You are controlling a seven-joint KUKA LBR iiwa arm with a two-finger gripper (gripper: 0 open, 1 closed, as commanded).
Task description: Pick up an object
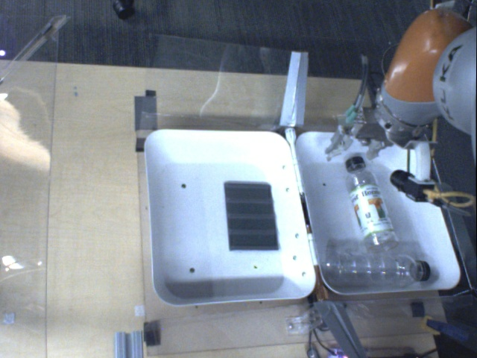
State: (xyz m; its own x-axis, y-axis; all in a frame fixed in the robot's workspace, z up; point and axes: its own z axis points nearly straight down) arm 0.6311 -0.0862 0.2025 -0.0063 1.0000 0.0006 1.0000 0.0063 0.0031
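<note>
Nearest item: clear plastic bottle (376, 268), dark cap, lying on its side along the near wall of the right bin (447, 233); well below the end effector, toward the camera.
Second item: small labelled bottle (369, 207), dark cap, white and green label, lying flat with the cap pointing toward the end effector; just below it, base nearly touching the clear bottle.
End effector: (356, 142) over the far end of the right bin, just above the labelled bottle's cap; nothing visible between the tips. Cannot tell whether it is spread or closed, the tips are too blurred.
Target, judged: labelled bottle, being closest.
Handling, judged: light, rigid, smooth and round; likely to roll or slip out of a two-point pinch. Clear bottle looks thin-walled and may crush.
Hold point, judged: across the labelled body at mid-length, jaws square to the long axis; the label may add friction.
Left bin (168, 200): white, well left of the end effector, a dark ribbed rectangular pad (252, 215) at its centre.
Surface: pale wood counter (89, 222); bin floors glossy white.
Room: dark carpeted floor (223, 13) beyond the counter; clear panel (30, 95) at far left.
</note>
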